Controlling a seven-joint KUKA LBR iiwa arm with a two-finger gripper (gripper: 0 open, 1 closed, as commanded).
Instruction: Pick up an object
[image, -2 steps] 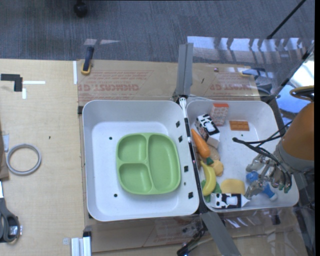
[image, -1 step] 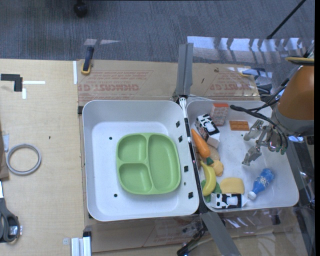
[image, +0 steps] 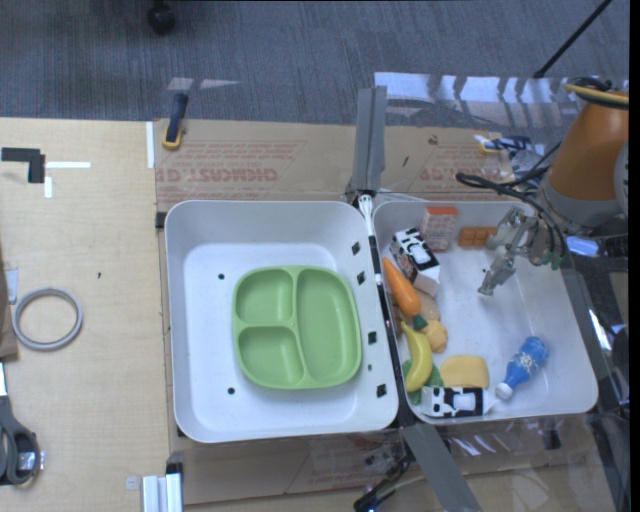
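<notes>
Hovering at the upper right of the frame, my gripper (image: 497, 268) hangs above the right bin (image: 560, 400), over a bare stretch of its white floor; my fingers (image: 489, 283) look spread a little and there is nothing between them. The things I could take lie mostly along the left side and lower edge of that bin: an orange carrot (image: 401, 288) lying slantwise near the dividing wall, a yellow banana (image: 417, 358) just below it, a black-and-white carton (image: 416, 251) above the carrot, a yellow block (image: 464, 372) near the bottom, a black-and-white patterned toy (image: 452, 401) against the lower rim, and a small blue bottle (image: 522, 364) lying on its side at the lower right. A pinkish box (image: 439, 222) and a small orange piece (image: 476, 237) sit near the upper wall. The left bin (image: 190, 330) holds a green divided plate (image: 298, 327). As I judge it, the blue bottle is the one most apart from the rest, so it seems the easiest target. The risks I see: the bottle is round and lying down, so it may roll or squirt out if I close off its middle. The carrot, banana and carton crowd together by the wall, so a descent there could land a finger on a neighbour or jam against the bin side. Coming straight down where I am now would close on nothing.
</notes>
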